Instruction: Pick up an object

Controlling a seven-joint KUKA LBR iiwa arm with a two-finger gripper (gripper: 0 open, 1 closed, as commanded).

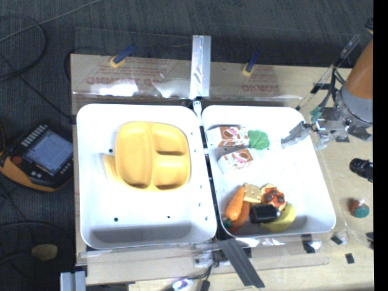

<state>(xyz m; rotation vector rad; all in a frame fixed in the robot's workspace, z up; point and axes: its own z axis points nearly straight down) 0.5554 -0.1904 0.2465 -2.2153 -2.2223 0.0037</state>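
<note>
My arm (362,80) is running off the right edge, so I am seeing just its wrist. My pincer (303,130) is too small to read. In the right bin's (315,162) near corner, a black block (264,213) is hiding part of a banana (285,220).

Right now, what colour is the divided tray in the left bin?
Yellow. The divided tray shows clearly in the camera view, lying in the left bin.

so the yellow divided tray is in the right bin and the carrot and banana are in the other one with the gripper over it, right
Not quite. The camera view shows the yellow divided tray in the left bin. The carrot and banana lie in the right bin, with the gripper over its far right corner.
</note>
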